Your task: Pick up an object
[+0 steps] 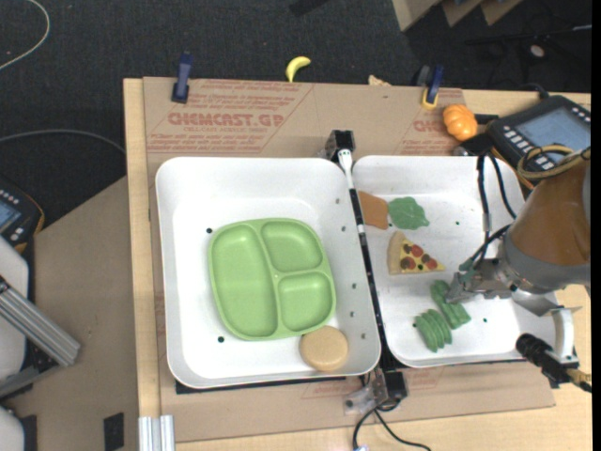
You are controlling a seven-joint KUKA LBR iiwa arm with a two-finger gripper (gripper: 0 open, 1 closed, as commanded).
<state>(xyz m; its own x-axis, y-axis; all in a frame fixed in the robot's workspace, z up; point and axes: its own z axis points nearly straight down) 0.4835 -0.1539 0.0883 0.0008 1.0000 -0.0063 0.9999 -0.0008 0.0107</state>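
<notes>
Lower right of the frame, the gripper (460, 287) sits over a green toy vegetable (439, 319) in the right bin (488, 169); I cannot tell its state. Likely light, rigid plastic, best pinched across its narrow middle.

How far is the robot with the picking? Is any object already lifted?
Done so far: the arm has reached into the right bin, and its tool is low, right at the green toy pieces. In hand: nothing visibly; whether the tool grips the green pieces cannot be told. The pizza slice and the other toys lie flat on the bin floor. Left: a firm grasp and the lift.
</notes>
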